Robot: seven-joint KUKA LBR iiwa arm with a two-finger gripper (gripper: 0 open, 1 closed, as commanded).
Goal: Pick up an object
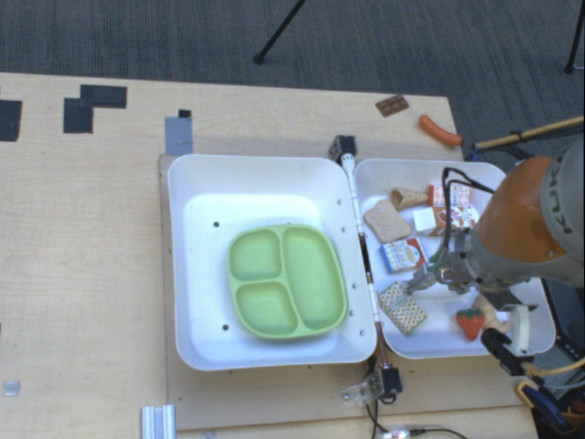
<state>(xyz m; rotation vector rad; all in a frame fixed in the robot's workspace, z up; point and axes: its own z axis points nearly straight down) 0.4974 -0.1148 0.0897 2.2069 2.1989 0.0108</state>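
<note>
In the right bin (539, 337) lie several small objects: a brown bread slice (387, 219), a blue and white packet (399, 255), a patterned cracker-like square (403, 309), a red strawberry (471, 324), a red and white package (454, 206), a tan piece (409, 197) and a small white block (423, 219). My gripper (426, 277) hangs low over the bin's middle, between the blue packet and the patterned square. It is open and nothing shows between its fingers. The arm hides the bin's right part.
The left bin (183, 245) holds a green three-compartment plate (286, 282). An orange carrot-like toy (441, 131) and a brown chip (392, 105) lie on the bench behind the right bin. A metal divider (358, 236) runs between the bins.
</note>
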